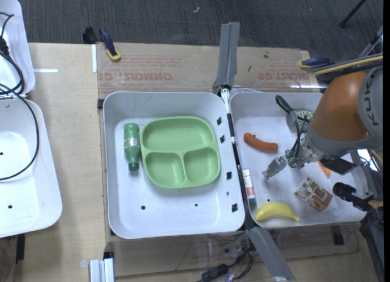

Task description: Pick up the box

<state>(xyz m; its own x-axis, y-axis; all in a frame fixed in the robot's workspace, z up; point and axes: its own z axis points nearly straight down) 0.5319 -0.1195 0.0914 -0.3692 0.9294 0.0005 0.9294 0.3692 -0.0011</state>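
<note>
In the right bin (244, 107), the banana (277, 212) lies nearest. Just behind it, the small patterned box (313, 193) lies flat, tilted diagonally. The gripper (275, 168) hangs further back and to the box's left; nothing sits between its fingers.

a green divided plastic tray (180, 151) and green bottle (131, 145) lie side by side in the left white bin (116, 214); an orange sausage (261, 143) and yellow banana (277, 212) lie in the right bin (256, 101).

We see bright, even overhead light, soft shadows inside the white bins (116, 153), and slight overall blur.
</note>
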